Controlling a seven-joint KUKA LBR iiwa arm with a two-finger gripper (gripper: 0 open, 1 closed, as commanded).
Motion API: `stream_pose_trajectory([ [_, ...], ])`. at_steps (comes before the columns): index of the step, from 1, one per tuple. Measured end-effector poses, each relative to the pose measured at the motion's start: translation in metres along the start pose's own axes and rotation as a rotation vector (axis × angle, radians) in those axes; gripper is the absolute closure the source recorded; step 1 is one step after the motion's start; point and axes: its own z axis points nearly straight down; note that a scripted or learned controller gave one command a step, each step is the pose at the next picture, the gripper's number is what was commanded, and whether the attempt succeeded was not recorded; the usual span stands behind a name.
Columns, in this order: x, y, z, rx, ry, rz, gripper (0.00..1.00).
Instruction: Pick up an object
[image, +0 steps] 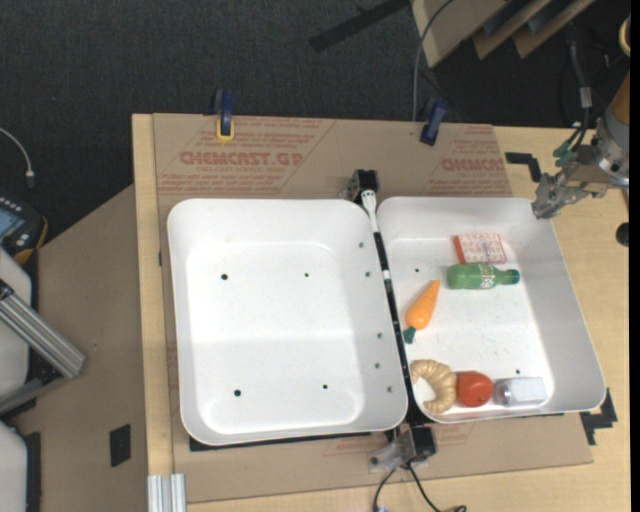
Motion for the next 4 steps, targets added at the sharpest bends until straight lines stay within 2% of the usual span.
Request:
stream_pose_trajectory([
  [1,0.0,0.015,-0.018,0.001,0.002,0.001,1.0],
  [2,0.0,0.02,-0.075,-0.001,0.001,0.001,1.0],
  [3,0.0,0.02,-0.09,0.002,0.002,0.001,1.0],
  [4,-0.001,0.02,-0.127,0.0,0.001,0.001,1.0],
])
